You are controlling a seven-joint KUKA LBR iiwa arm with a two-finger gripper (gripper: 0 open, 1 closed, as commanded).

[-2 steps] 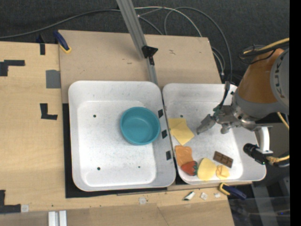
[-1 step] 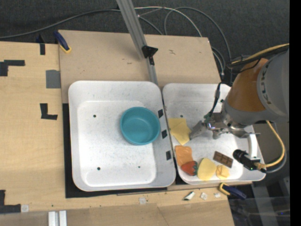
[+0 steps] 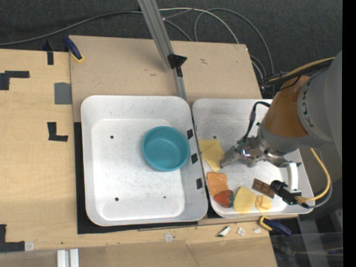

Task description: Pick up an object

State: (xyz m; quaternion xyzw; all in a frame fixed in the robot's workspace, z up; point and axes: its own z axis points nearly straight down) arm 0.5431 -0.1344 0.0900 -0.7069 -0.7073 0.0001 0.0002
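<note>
In the right bin (image 3: 222, 113), my gripper (image 3: 227, 161) is low over the floor, reaching in from the right. Its tip is just right of a pale yellow wedge (image 3: 211, 152) and close to touching it. Nothing shows held in it. Below the wedge lie an orange piece (image 3: 217, 181) and a red piece (image 3: 223, 198). A round yellow piece (image 3: 243, 200), a small yellow piece (image 3: 263, 203) and a brown block (image 3: 262, 187) sit along the bin's near edge. A teal bowl (image 3: 165, 148) stands in the left bin (image 3: 111, 177).
A slanted metal pole (image 3: 161, 35) crosses the far side and ends near the wall between the bins. Cables (image 3: 222, 18) lie behind the bench. The arm's grey and orange body (image 3: 295, 115) overhangs the right bin's right side.
</note>
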